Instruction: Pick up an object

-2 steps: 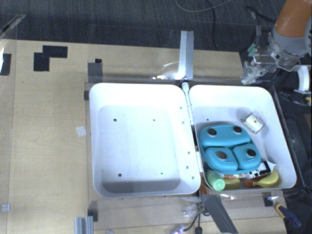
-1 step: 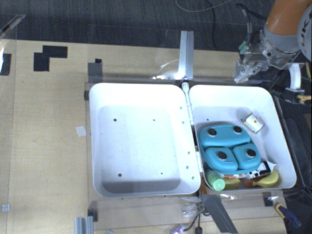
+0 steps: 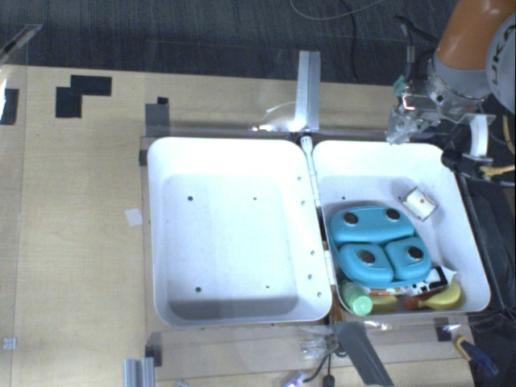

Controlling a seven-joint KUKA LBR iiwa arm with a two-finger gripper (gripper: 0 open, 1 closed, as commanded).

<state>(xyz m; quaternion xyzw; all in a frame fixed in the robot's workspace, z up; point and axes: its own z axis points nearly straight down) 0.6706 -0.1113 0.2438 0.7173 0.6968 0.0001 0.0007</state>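
The right bin [image 3: 379, 164] holds a large light-blue plastic piece [image 3: 377, 244] with three dark holes, lying in its middle and front. A small white and orange box [image 3: 418, 204] lies behind it near the right wall. At the front wall sit a green bottle [image 3: 355, 298], a yellow banana-like item [image 3: 445, 297] and some red and black bits. My gripper [image 3: 401, 127] hangs above the back rim of the right bin, apart from all the objects, with nothing visible in it.
The left bin [image 3: 230, 232] stands beside the right one, parted by a metal divider post [image 3: 309, 95]. A cable loops on the dark floor behind. Black markers lie on the wooden bench at far left.
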